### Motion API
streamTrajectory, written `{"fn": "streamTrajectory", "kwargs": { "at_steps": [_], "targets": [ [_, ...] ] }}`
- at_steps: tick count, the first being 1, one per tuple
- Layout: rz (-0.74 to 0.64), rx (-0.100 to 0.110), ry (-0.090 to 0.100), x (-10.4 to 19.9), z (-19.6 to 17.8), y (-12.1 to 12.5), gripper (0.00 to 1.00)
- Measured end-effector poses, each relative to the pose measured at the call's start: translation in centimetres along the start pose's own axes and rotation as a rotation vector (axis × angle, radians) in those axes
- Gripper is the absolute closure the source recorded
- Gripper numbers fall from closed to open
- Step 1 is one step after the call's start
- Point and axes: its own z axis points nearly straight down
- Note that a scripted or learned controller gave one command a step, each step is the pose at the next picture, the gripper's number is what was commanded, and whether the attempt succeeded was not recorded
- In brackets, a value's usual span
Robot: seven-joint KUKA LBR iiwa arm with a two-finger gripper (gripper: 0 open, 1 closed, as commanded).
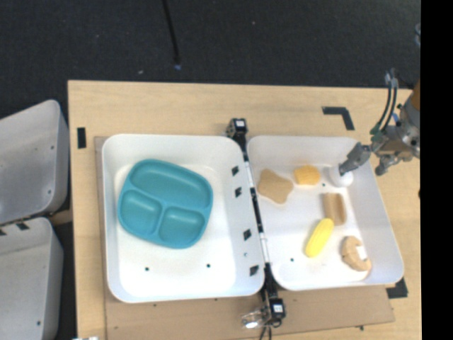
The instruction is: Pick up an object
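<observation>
**Risks of a miss at the right bin's upper corner**

The likeliest target is the small white rounded piece (342, 176), lying at about two o'clock inside the shallow white right bin (386, 211), close to that bin's right wall. The pincer (367, 158) sits just up and to the right of it, at the bin's two-o'clock corner; one grey finger slants down toward the piece and nearly reaches it. I cannot tell from this slanted view whether the pincer is wide or narrow, and nothing is visibly caught between its tips.

The main hazard is the wall: with the piece so near the rim, a finger coming down could land on the bin's edge or nudge the piece against it instead of straddling it. A small, smooth, rounded item is also liable to squirt out sideways if pinched off-centre.

At nine o'clock from the white piece, just beside it, is a small orange-yellow rounded block (306, 175), which a sweep could bump. Beyond that lies a tan biscuit-shaped piece (274, 186); at six o'clock a brown cylinder (334, 208), then a yellow corn-like oblong (319, 237) and a tan curved croissant shape (354, 253).

The left white bin (113, 268) holds a teal divided plastic plate (165, 203), well apart. Both bins rest on the pale wooden counter (177, 105).
</observation>
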Motion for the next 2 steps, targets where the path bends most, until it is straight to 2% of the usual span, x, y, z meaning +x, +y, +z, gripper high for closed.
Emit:
{"fn": "streamTrajectory", "kwargs": {
  "at_steps": [1,2],
  "targets": [
    [0.001,0.002,0.001,-0.2,6.3,-0.3,0.00],
    [0.004,0.001,0.000,-0.1,10.6,-0.4,0.00]
  ]
}}
